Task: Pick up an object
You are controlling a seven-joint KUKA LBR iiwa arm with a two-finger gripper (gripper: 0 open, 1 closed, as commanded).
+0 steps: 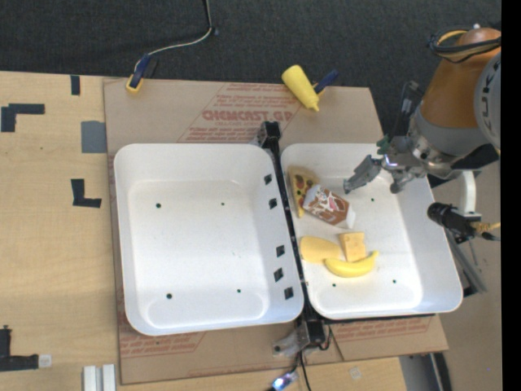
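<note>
The right bin (415, 292) holds a pizza slice (299, 186) by its left wall, a brown and white snack packet (327, 206) beside it, a pale yellow piece (317, 248), a tan cracker-like square (353, 244) and a banana (353, 266). My gripper (378, 176) hangs over the upper right part of this bin, to the right of the packet. Its two grey fingers are spread apart with nothing between them.
The left bin (195, 243) lies alongside, split from the right one by a black clip strip (279, 218). A yellow clamp (301, 86) sits on the cardboard behind the bins. The arm's orange band (460, 76) is at the right.
</note>
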